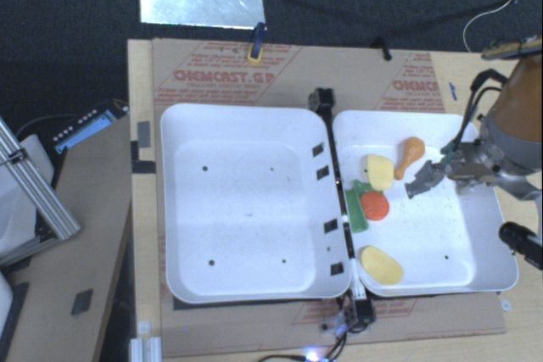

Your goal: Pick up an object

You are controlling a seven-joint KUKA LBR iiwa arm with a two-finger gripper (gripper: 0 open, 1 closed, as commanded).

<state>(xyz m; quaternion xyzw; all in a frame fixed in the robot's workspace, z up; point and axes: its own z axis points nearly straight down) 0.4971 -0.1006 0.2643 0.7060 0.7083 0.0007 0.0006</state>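
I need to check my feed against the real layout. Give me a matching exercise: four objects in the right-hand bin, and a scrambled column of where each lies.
Objects:
1. orange drumstick-shaped toy
2. red round toy
3. green piece
4. yellow piece lying alone

Places:
A. near the bin's front edge
B. along the divider between the bins
C. farthest back, close to the gripper
D. in the cluster's middle, touching the green piece

Pairs: 1-C, 2-D, 3-B, 4-A

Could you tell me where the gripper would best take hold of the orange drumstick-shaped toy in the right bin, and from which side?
I would grip the orange drumstick-shaped toy across its narrower lower end, coming straight down from above. It lies flat on the floor of the right white bin, slanted, with open floor around that end. The gripper hangs close by, just below it.
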